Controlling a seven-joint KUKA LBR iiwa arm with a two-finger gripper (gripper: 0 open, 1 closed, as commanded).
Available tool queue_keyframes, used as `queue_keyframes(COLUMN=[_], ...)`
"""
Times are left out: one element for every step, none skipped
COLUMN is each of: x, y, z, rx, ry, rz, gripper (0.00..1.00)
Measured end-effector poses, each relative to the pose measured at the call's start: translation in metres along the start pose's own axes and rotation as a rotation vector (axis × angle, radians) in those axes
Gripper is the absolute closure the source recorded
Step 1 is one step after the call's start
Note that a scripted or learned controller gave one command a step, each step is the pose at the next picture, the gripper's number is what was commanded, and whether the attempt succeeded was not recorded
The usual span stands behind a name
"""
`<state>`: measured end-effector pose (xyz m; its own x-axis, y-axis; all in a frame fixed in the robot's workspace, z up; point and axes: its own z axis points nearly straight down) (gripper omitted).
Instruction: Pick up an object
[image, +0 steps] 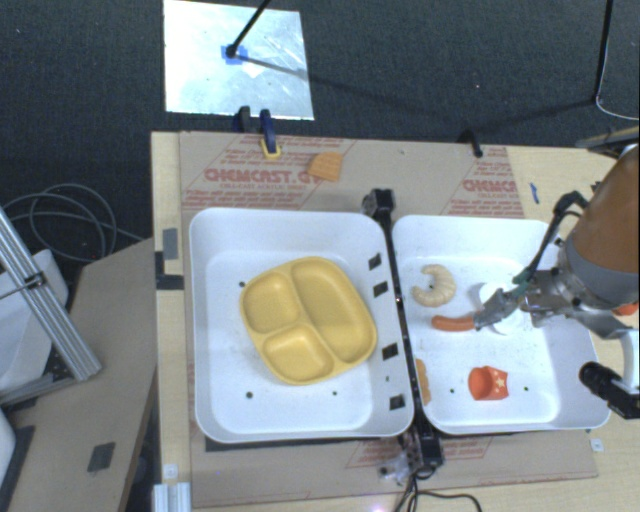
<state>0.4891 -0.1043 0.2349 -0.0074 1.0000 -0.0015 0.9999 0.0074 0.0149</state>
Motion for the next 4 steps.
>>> queue_keyframes(x=[0.047,0.020,0.032,0.018], y=[0.001,-0.005,0.000,-0.007], z=[-0.089,0.094,-0.043,0.098], rx=[0.002,0.023,0.004,0.026], ry=[0.002,0.003,0.000,0.003], rz=[-0.003,0.009,0.001,0.009], gripper=[0.00,0.00,0.00,0.00])
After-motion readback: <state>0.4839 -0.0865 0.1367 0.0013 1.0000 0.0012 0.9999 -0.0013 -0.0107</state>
